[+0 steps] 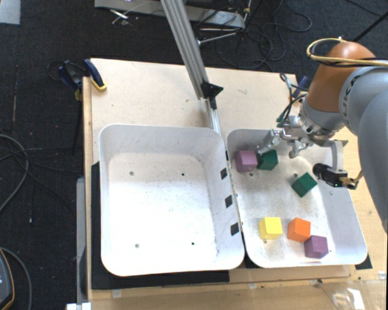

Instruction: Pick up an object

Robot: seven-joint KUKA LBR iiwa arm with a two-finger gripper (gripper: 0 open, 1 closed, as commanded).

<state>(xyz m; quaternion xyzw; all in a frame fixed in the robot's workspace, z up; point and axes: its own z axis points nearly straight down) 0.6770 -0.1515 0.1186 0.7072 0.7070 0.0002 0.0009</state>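
The right bin (348,207) holds several small blocks. A purple block (246,160) and a dark green block (267,160) sit touching at its far left. A second green block (303,184) lies near the middle. Along the front are a yellow block (271,227), an orange block (299,229) and another purple block (316,246). My gripper (282,148) hangs low over the back of this bin, open, with its left fingertip (268,145) just above the dark green block. Nothing shows between the fingers.
The left bin (160,201) stands beside the right one, their rims meeting at a raised divider (228,184). A slanted aluminium post (188,49) rises behind the bins. A blue and yellow clamp (89,74) lies at the bench's far left corner.
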